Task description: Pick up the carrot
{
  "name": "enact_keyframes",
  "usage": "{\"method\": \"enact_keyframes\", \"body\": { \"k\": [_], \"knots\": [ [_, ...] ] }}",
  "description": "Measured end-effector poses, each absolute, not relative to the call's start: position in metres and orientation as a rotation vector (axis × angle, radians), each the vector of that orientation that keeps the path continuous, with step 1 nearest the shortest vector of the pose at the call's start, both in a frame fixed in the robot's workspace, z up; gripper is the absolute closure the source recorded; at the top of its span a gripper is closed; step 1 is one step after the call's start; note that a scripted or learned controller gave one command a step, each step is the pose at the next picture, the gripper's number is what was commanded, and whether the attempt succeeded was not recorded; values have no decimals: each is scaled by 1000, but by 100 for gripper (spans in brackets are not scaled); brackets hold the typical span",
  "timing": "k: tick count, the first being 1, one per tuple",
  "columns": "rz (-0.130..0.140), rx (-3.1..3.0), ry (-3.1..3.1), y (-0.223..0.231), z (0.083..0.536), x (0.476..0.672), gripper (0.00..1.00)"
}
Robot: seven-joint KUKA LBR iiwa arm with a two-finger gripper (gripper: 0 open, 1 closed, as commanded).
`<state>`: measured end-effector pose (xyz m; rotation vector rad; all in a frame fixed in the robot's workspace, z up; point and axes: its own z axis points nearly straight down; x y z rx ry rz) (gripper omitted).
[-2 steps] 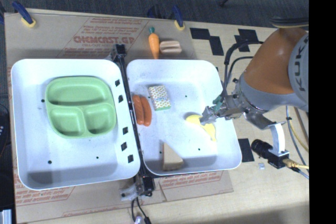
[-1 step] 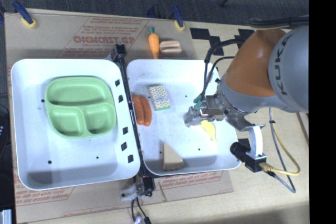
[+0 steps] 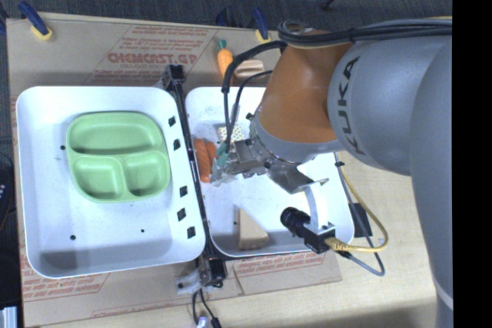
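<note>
Below the arm's orange band (image 3: 307, 92), the gripper (image 3: 227, 162) is seen low inside the right bin (image 3: 338, 230), just beside the divider between the two bins. Whether anything is clasped cannot be told, as the tip is blurred. The carrot (image 3: 204, 158) is seen lying in the right bin against its left wall, touching or nearly touching the gripper. A tan wedge (image 3: 250, 230) is seen near the right bin's front wall. A green tray (image 3: 119, 154) is held in the left bin (image 3: 38, 188).
</note>
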<state>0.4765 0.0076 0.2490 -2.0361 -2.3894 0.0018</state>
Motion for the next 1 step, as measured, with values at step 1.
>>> {"method": "enact_keyframes", "body": {
  "k": [1],
  "knots": [
    [5, -1976, -2438, 29, 212, 476, 100]
  ]
}}
